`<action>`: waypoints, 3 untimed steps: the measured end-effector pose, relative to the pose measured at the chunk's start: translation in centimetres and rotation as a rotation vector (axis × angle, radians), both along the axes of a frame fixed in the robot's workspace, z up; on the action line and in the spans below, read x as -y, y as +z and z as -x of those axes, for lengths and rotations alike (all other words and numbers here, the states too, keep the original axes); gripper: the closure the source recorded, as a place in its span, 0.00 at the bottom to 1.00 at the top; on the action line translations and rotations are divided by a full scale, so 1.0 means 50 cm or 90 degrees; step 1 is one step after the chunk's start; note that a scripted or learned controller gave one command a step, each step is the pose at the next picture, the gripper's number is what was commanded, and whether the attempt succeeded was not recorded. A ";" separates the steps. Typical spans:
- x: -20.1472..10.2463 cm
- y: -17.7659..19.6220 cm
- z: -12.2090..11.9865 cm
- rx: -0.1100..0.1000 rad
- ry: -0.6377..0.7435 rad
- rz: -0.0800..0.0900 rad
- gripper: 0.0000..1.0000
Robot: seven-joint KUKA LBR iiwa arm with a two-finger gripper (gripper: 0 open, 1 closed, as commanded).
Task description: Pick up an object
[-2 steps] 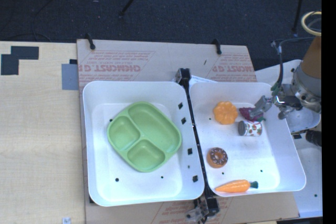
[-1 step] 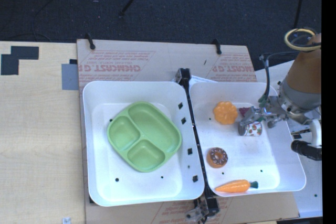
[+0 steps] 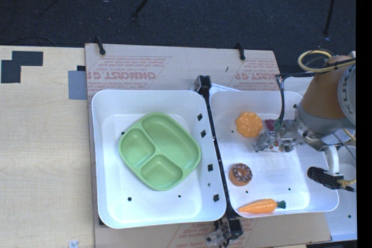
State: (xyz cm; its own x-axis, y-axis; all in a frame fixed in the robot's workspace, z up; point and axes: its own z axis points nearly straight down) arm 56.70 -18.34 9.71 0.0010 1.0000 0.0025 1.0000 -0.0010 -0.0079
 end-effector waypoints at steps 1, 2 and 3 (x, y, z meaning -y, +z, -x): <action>0.003 0.029 -0.003 0.003 -0.002 0.001 1.00; -0.016 0.127 -0.008 0.005 0.002 0.001 1.00; 0.001 0.239 0.005 0.007 -0.001 0.002 1.00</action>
State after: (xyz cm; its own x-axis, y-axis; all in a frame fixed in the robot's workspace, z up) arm 56.45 -18.37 21.64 0.0030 1.0000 -0.0014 1.0000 -0.0030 0.0027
